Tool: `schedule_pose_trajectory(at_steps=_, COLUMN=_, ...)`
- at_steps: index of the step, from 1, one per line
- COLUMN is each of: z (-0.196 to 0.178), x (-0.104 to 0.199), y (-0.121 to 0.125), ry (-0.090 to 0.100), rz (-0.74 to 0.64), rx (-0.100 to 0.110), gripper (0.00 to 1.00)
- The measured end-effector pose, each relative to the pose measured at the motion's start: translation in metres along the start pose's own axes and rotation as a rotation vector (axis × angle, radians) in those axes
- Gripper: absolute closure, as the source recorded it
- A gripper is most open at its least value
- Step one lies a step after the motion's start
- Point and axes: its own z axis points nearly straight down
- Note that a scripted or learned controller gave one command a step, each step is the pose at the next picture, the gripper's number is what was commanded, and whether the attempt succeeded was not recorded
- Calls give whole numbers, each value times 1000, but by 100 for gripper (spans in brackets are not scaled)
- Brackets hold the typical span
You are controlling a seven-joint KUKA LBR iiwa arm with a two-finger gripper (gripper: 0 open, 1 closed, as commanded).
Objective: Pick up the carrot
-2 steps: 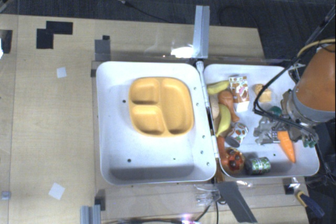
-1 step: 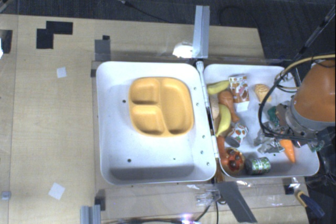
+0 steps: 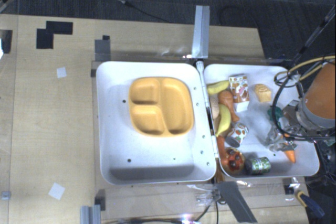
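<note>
Where the right bin [image 3: 310, 168] nears its lower right corner, the carrot [image 3: 290, 155] is seen as a small, short orange piece, tapering toward a point that is directed down and slightly right, with its blunter end up against the metal of the tool [image 3: 277, 140]. It lies on the white floor of that bin, just right of a green can [image 3: 258, 165] lying on its side. The tool is lowered over that spot at the end of the arm [image 3: 321, 96], whose orange band is visible above grey wrist parts and looped cables. Whether the tool is spread or closed cannot be told, and no grip on the carrot can be made out; the carrot is seen just beside and below the tool's tip.

Along the left wall of the same bin, two bananas [image 3: 222, 118] are lined up with a reddish-brown sausage-like item [image 3: 226, 98] between them. A small printed carton [image 3: 239, 88] stands near the top, a pale yellow block [image 3: 263, 93] lies to its right, and a second printed carton [image 3: 237, 134] is tilted lower down. A dark red bag of items [image 3: 232, 160] rests at the lower left corner.

The left bin [image 3: 113, 155] holds a yellow divided plate [image 3: 160, 106] with three compartments. Both bins sit on the pale wooden tabletop [image 3: 47, 128].
</note>
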Motion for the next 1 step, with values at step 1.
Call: schedule_pose_trajectory(at_steps=1, z=-124, x=-36, y=4, ry=-7, rz=195, rx=7, gripper=100)
